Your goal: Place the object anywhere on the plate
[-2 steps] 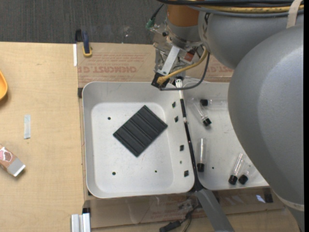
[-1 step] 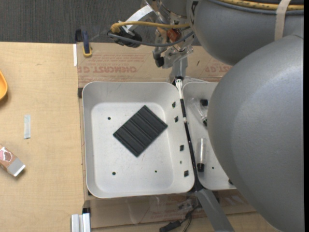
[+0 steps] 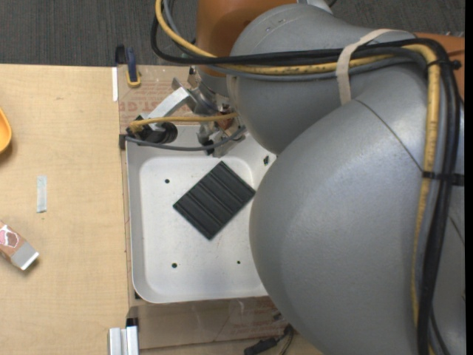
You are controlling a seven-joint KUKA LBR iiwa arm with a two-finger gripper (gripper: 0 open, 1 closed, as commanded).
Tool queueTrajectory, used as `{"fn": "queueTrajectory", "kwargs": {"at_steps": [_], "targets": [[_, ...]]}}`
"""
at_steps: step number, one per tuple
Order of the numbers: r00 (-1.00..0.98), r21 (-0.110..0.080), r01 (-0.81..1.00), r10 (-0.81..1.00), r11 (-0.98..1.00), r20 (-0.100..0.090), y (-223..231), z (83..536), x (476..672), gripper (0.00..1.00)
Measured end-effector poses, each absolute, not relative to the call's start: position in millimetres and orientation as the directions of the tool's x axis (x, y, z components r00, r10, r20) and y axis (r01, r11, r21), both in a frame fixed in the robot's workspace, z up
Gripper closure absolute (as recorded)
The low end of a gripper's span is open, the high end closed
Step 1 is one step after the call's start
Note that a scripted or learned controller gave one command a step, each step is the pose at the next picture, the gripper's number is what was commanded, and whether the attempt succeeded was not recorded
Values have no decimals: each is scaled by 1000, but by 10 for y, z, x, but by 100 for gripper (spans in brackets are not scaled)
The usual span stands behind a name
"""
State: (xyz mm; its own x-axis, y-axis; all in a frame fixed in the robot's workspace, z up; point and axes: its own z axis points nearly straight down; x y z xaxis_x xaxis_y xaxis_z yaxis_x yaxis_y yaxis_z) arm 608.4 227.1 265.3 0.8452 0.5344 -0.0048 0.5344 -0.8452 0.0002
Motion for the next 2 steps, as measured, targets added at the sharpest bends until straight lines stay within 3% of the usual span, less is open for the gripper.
{"fn": "queueTrajectory", "kwargs": {"at_steps": [1,2], "targets": [[962,1,273,273,-962,-1,2059,2265,6432,100],[962,1,273,273,-962,-3,2059,2259,6431,0]]}}
